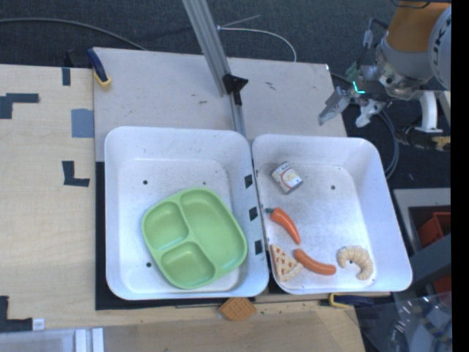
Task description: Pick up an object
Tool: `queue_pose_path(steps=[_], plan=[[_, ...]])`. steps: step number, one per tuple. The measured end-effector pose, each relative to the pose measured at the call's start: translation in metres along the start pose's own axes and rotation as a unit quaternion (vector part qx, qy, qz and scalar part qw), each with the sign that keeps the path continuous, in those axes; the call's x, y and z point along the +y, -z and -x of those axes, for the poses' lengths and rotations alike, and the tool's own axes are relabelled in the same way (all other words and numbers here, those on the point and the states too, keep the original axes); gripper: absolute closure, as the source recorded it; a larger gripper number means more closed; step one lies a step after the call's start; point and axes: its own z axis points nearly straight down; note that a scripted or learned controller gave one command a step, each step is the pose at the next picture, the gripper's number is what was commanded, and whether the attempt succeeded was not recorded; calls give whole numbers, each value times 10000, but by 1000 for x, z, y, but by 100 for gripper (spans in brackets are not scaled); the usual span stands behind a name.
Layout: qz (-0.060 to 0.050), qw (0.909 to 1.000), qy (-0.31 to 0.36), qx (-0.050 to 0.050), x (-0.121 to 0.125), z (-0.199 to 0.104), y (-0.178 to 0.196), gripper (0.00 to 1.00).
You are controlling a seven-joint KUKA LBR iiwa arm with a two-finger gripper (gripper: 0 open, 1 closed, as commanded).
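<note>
Nearest lay a cracker (pixel 237 309) on the tabletop (pixel 44 196). My jaws (pixel 350 108) hung spread, holding nothing; I judged descending squarely over the carrot (pixel 286 224) best.

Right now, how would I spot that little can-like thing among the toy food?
Look in the right-hand white bin. Near its back wall, apart from the food along the front, lies a small silver can with a pale label; it is the only metallic, boxy item there.
</note>
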Motion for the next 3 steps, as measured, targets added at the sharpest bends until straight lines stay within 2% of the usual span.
queue_pose_path(steps=[2,3], plan=[[-18,10000,1,3,-3,-6,-88,0],[-31,10000,4,8,-4,-11,-153,0]])
